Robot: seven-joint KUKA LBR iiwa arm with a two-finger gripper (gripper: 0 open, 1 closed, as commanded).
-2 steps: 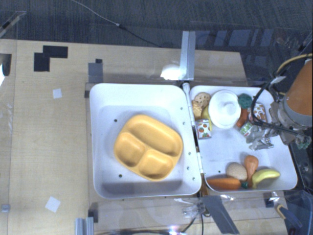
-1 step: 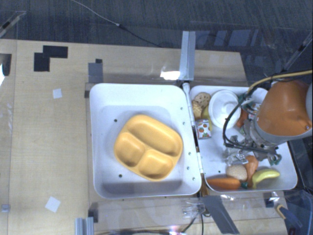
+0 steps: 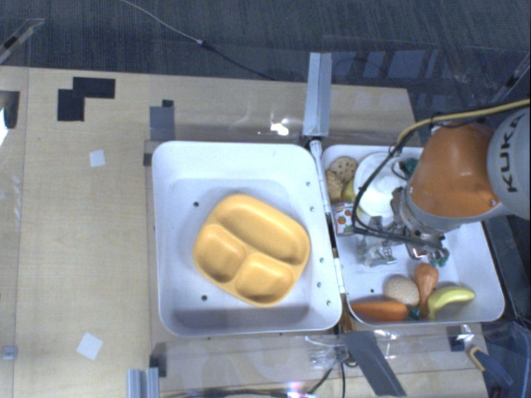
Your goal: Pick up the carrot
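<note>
Orange, the carrot (image 3: pixel 426 283) stands nearly upright in view just below the gripper (image 3: pixel 412 249), tip pointing away; I cannot tell the gripper's state.

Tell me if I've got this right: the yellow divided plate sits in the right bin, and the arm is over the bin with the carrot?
Not quite. The camera view shows the yellow divided plate in the left bin, not the right. The rest holds: the arm is over the right bin, where the carrot lies.
</note>
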